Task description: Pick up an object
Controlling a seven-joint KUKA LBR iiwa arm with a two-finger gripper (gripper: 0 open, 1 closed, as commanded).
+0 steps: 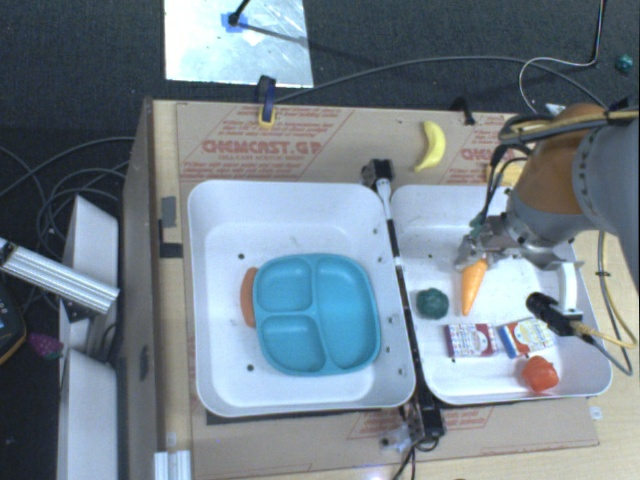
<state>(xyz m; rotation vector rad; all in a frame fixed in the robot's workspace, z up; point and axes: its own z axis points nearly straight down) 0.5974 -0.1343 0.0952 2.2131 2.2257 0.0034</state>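
Your two-finger gripper point(482, 249) sits low in the right white bin point(430, 208), right over the orange plastic carrot's point(472, 282) top, presumably lining up a grab, grip state unclear.

Orange carrot point(472, 282) in right bin point(440, 218), pointing down, top end just under fingers point(478, 252).
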